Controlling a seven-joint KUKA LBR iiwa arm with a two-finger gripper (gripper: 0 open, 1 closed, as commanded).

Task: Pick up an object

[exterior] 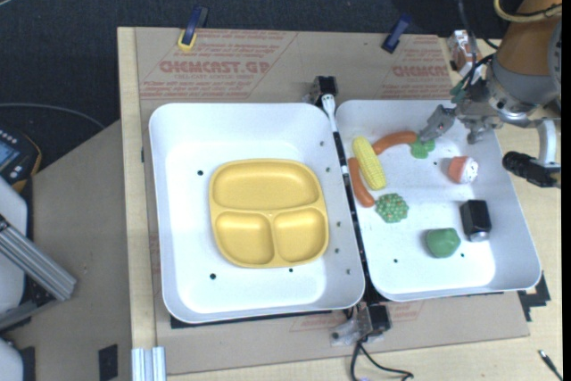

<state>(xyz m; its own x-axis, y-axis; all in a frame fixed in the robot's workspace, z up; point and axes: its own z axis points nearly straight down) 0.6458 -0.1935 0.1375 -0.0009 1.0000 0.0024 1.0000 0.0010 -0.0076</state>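
Observation:
My gripper [453,131] hangs over the far part of the right bin [500,268], open, with nothing between its fingers. Its left finger [434,126] ends just above a small green piece [420,149] at the tip of an orange carrot [393,141]. A red and white piece [460,169] lies just below the gripper. Further left lie a yellow corn cob [368,162] and a reddish sausage [360,184]. A green broccoli [392,208], a green lump [442,242] and a black block [476,219] sit nearer the front.
The left bin [178,147] holds a yellow divided plate [268,211]. A black divider [339,165] runs between the bins. The arm's grey and orange wrist [531,49] stands over the right bin's far right corner.

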